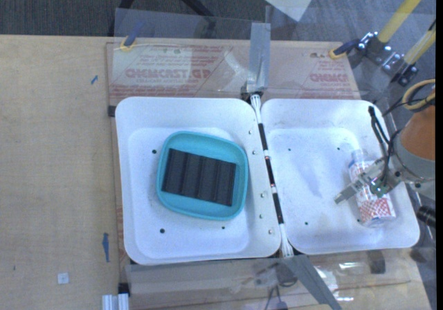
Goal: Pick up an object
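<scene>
Though I cannot tell the gripper's state over the small clear plastic bottle with red-checked label in the right white bin, it looks light, slippery; grasp mid-body.

The big flat bench of light brown wood carries two shallow white bins side by side. The left white bin and the right white bin touch along the middle. Behind them a clear plastic sheet with red letters lies flat on the wood. Little blue marks sit on the wood left of the bins.
</scene>
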Controlling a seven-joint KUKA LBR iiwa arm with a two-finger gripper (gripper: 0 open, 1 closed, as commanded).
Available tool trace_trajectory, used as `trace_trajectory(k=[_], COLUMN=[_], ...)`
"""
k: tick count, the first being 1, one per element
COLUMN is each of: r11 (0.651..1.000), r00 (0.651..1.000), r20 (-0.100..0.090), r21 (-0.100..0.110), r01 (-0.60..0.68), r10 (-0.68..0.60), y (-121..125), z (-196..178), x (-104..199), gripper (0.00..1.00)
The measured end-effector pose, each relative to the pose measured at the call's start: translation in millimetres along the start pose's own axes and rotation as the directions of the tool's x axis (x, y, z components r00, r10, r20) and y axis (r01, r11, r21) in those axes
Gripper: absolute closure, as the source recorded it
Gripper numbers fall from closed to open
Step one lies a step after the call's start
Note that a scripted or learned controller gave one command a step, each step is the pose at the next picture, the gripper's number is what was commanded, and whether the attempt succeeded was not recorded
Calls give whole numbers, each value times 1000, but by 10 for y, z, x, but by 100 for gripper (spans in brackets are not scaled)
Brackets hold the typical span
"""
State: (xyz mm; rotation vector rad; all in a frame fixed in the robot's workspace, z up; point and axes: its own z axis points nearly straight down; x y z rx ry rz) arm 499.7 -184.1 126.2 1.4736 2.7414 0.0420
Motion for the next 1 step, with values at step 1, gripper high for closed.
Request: trace_trajectory(k=[1], r11=[1000], r00=[1000], r20=[11], r21=[-14], r01=[11], r10=[-11], y=[28], z=[35], x=[-99], gripper=[0])
